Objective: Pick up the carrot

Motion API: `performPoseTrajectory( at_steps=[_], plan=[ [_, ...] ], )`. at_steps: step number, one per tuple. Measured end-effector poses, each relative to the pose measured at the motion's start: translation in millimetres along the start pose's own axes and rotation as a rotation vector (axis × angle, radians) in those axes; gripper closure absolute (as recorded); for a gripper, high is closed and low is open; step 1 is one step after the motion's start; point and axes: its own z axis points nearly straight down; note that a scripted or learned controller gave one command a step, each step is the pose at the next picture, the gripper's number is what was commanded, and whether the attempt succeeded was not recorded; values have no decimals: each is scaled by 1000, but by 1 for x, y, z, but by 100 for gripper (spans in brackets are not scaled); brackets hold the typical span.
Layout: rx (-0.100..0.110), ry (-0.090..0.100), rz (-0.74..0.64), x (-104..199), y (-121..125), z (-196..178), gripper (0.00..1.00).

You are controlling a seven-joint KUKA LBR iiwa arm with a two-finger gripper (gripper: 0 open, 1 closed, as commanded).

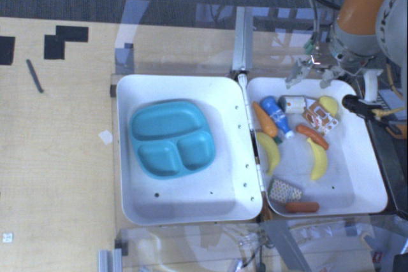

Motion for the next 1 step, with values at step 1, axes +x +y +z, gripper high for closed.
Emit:
performPoseTrajectory(
  at_steps=[1],
  plan=[
    [-1,0,-301,19,-54,69,0]
  ],
)
